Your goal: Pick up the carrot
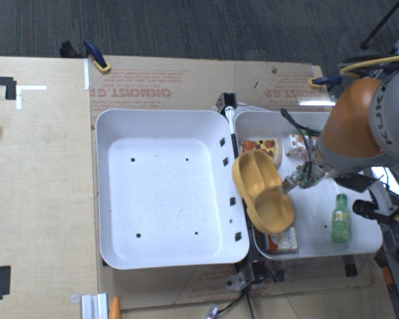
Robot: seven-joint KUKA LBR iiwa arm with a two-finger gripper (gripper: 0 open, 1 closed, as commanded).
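My gripper point(298, 179) hangs low over the middle of the right bin point(369, 244), just right of a yellow two-lobed dish point(263, 191). Its tip is small and dark against the bin floor. The grey wrist with its orange band point(349, 121) reaches in from the right and covers the bin's far right part. A toy pizza slice point(261, 146) lies at the back of this bin, behind the dish.
A green bottle point(340, 219) lies near the right bin's front right. A flat packet point(284, 242) pokes out from under the dish. A small printed item point(296, 141) sits by the back wall. The left bin point(106, 198) adjoins on the left.
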